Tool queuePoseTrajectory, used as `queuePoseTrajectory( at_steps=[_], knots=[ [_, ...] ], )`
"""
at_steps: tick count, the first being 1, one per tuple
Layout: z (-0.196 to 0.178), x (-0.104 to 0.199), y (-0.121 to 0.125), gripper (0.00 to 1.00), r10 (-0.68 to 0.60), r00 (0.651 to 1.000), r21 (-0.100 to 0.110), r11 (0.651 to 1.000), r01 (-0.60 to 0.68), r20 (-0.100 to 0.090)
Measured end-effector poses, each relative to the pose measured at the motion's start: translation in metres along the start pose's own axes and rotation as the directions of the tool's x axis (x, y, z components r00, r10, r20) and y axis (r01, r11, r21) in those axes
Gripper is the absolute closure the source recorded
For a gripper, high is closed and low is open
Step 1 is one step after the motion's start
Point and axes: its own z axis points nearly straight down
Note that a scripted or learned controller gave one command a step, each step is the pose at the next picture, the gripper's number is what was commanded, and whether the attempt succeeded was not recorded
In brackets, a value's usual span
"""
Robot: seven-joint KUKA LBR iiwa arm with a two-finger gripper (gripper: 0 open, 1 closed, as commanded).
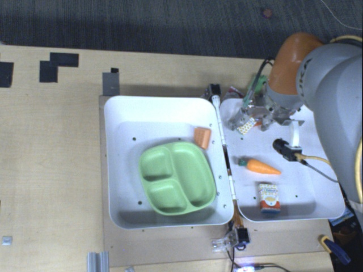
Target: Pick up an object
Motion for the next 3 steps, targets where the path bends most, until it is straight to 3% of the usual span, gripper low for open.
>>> queuePoseTrajectory(
  at_steps=[1, 2, 3],
  knots=[
    [-0.013, 0.001, 0.002, 1.00, -0.003, 1.000, -0.005, 1.000, 0.003, -0.001],
    [-0.100, 0.057, -0.114, 1.00, 0.000, 1.000, -0.001, 1.000, 0.000, 0.000],
    [-0.118, 0.039, -0.176, 1.00, 0.002, 1.000, 0.000, 1.000, -0.002, 0.000]
  ],
)
